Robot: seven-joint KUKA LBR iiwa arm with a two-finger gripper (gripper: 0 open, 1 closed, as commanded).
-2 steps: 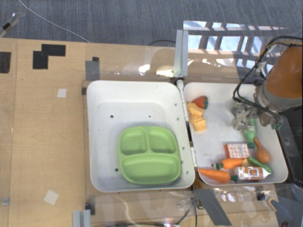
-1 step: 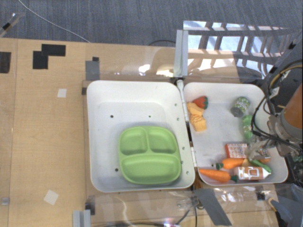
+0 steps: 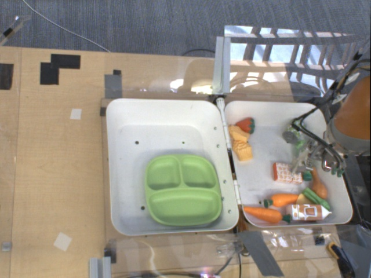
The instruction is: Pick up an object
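Note:
My gripper hangs low over the right bin, near its right side, with the arm's orange band behind it. Just left of and below the gripper lies a red-and-white packet. At the bin's front lie two carrots, a small bottle and a green vegetable, with an orange piece beside them. A red strawberry-like fruit and a yellow food piece rest by the bin's left wall. Nothing shows as lifted off the bin floor.
The left bin holds a green divided plate toward its front. A metal post stands behind the rim shared by the two bins. Black cables loop from the arm over the right bin's back corner.

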